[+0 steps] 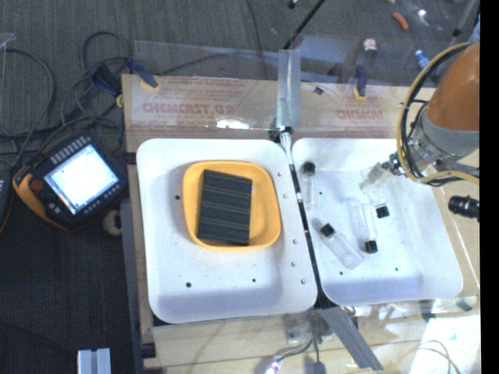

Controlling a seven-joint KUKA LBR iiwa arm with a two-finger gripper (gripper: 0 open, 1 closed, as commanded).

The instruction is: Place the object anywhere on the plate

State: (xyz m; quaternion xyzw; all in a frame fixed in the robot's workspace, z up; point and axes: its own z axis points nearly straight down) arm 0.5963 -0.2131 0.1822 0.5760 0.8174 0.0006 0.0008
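Two shallow white bins sat side by side on the bench. In the left bin lay a square yellow plate, and flat on its middle rested a dark, ribbed rectangular block, its long sides running roughly away from the camera and its edges inside the plate's rim. The right bin held several small clear vials with black caps: one near the divider at the upper left, one lower down beside the divider, one standing out in the middle, and another black cap near the middle right. They lay well apart from the plate, each on the bin floor.

The arm reached in from the right, its orange band and grey wrist above the right bin's upper right corner. The gripper showed as a pale, translucent shape over the bin's upper part, near the vials but with none seen between its tips; whether it was spread or closed could not be told. A teach pendant with a lit screen lay on the floor left of the bench.
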